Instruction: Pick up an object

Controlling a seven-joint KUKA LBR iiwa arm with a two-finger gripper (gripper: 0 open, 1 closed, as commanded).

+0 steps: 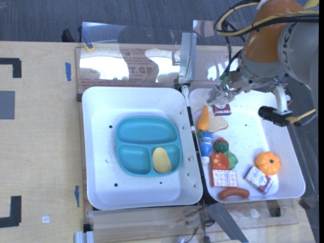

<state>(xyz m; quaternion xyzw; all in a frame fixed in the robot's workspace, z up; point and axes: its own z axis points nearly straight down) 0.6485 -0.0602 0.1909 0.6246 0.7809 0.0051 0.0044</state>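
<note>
My gripper (pixel 220 96) hangs over the far left part of the right bin (pixel 283 135). Right beneath its tip is a small red-and-white packet (pixel 221 110); I cannot tell whether the two touch. Just in front lie a beige bread slice (pixel 219 123) and an orange carrot-like piece (pixel 203 119). Further toward the front are a blue bottle (pixel 205 146), green-and-red vegetables (pixel 223 153), a red-and-white box (pixel 224 177), a sausage (pixel 233 192), an orange pumpkin (pixel 267 163) and a purple-white packet (pixel 258 179).
The left bin (pixel 96 135) holds a blue divided tray (pixel 144 130) with a yellow lump (pixel 162 160) in its front right compartment. A clear plastic wall (pixel 131 49) rises behind the bins. The arm's black cable fitting (pixel 273 115) overhangs the right bin.
</note>
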